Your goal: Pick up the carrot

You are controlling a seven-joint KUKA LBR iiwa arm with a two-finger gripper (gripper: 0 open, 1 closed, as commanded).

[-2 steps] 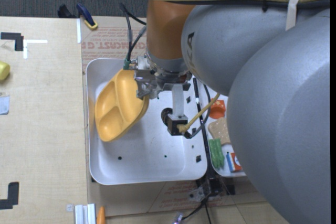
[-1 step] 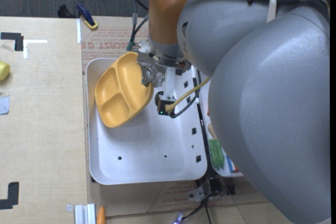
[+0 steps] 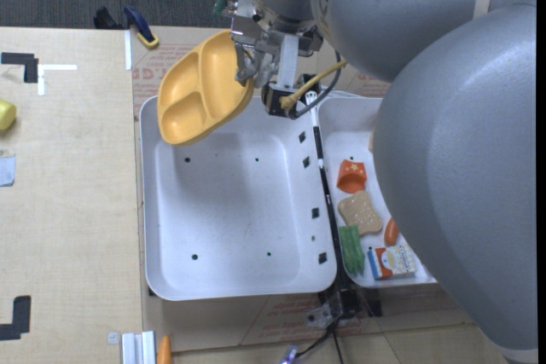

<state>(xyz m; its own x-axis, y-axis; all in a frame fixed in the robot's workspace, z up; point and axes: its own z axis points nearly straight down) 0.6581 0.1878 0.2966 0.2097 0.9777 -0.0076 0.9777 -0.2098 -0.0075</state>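
My gripper (image 3: 250, 71) hangs over the far edge of the left bin (image 3: 222, 268), shut on the rim of a yellow divided plate (image 3: 200, 94). The plate is lifted and tilted above that bin's far left corner. In the right bin (image 3: 331, 117), a small orange-red piece that looks like the carrot (image 3: 391, 231) peeks out beside my arm, which hides most of it. The gripper is well away from the carrot, up and to the left of it.
The right bin also holds an orange cup (image 3: 351, 175), a slice of bread (image 3: 361, 214), a green item (image 3: 351, 249) and a small carton (image 3: 395, 262). My arm covers much of that bin. A yellow object (image 3: 5, 115) lies on the bench at far left.
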